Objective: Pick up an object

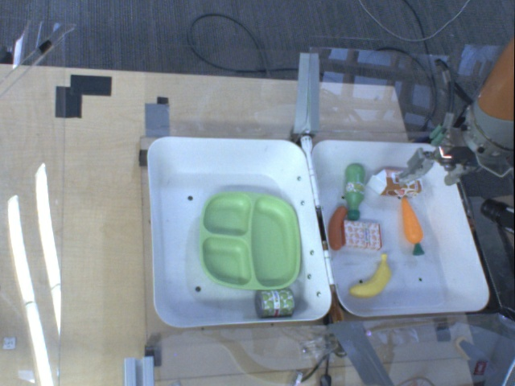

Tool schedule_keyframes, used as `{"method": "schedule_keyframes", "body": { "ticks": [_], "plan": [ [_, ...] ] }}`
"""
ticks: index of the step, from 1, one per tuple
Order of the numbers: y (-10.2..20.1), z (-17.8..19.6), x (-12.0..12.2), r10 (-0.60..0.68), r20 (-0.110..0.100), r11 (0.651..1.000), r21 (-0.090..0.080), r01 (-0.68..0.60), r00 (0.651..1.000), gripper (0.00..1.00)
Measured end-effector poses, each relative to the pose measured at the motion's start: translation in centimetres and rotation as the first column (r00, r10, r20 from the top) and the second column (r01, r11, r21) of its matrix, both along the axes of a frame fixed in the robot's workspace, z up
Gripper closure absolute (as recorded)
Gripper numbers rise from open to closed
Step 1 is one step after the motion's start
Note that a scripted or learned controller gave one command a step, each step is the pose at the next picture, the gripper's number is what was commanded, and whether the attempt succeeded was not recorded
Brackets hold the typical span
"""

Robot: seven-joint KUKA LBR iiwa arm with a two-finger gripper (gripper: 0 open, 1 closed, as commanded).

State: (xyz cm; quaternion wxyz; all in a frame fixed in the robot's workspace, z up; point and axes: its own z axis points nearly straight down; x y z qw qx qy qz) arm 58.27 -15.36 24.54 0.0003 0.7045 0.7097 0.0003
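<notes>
Orange carrot nearest: pick setup

Camera view: claw (434, 158) hovers at right bin (475, 292) far rim, fingers spread, pinching nothing. Carrot (412, 223) lies just below, beside carton (396, 185). Judgement: descend centred across carrot's width, clear of carton.

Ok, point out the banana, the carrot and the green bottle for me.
banana (373, 280): camera view, middle of its curve.
carrot (411, 223): camera view, orange body.
green bottle (354, 186): camera view, mid-body.

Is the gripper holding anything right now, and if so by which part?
Nothing is held. The gripper hangs open over the right bin's far right corner, beside the carton, with nothing between its fingers.
</notes>
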Motion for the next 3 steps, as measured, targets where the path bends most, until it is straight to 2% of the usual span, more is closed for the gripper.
{"method": "schedule_keyframes", "body": {
  "ticks": [1, 2, 3],
  "plan": [
    [-2.3, -15.1, -0.8, -0.026, 0.005, 1.0, 0.0, 0.026, 1.0, 0.0],
    [-2.3, -14.1, -0.5, -0.023, 0.008, 1.0, 0.001, 0.023, 1.0, 1.0],
    [1.3, -5.6, -0.1, 0.013, 0.005, 1.0, -0.001, -0.013, 1.0, 1.0]
  ]
}}
